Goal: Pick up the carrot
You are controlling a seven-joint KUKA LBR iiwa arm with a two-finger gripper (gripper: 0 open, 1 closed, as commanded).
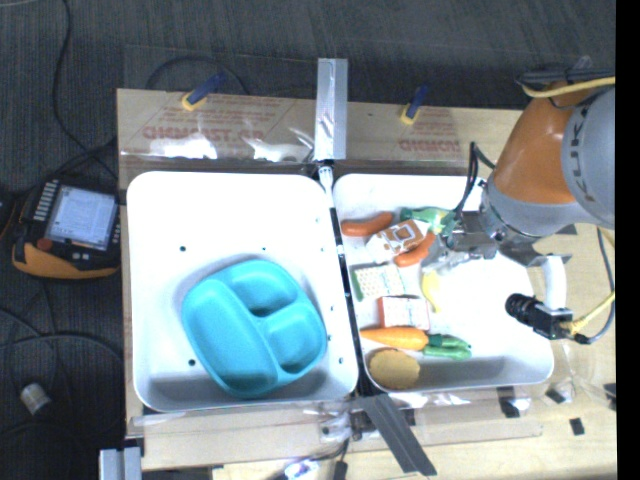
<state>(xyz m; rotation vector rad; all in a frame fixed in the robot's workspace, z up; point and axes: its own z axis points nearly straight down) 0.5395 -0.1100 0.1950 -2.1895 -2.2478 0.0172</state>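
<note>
Bench w/ two white bins; carrot (397, 337) lies flat near front wall of right bin (500, 373), untouched.
Left bin (160, 208) has a blue tray (253, 325). Right bin is cluttered: carrot's orange body points left, green top (447, 345) to the right, a brown round item (393, 368) just in front of it, a box (403, 313) just behind, touching or nearly. Gripper (452, 243) sits over the back clutter near a 2nd orange piece (366, 225), well apart from carrot; can't tell if open or closed. Judging: toy carrot, prob light, stiff plastic, smooth and tapered so may slip or roll. Best grip across thick mid-body, jaws front-to-back, but neighbours leave little room; the leafy end looks thin, poor hold.
</note>
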